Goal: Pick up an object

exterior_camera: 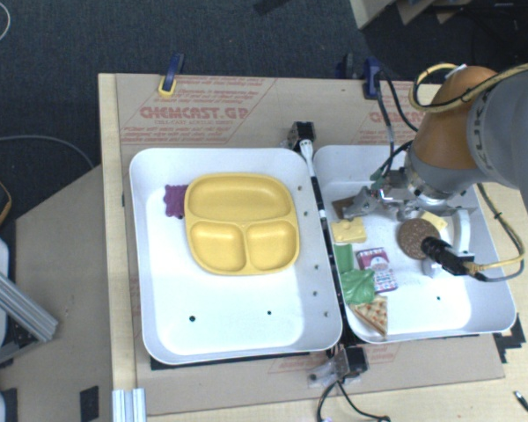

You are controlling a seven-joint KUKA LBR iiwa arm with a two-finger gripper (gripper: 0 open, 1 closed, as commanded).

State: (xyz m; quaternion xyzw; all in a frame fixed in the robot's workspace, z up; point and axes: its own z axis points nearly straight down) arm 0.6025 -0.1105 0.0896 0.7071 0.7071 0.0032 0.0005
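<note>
Crowding the right bin's [484,316] left wall, small items [363,271] cluster.

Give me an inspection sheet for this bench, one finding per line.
Surface: wooden bench bearing left bin and right bin.
Job's things: yellow tray and purple piece in left bin; yellow block, green packet, red packet, pizza slice, brown disc in right bin.
Clutter: nothing seen.
Gripper: gripper low over right bin.
Cables: yellow cable and black cable.
Surroundings: dark carpet.
</note>
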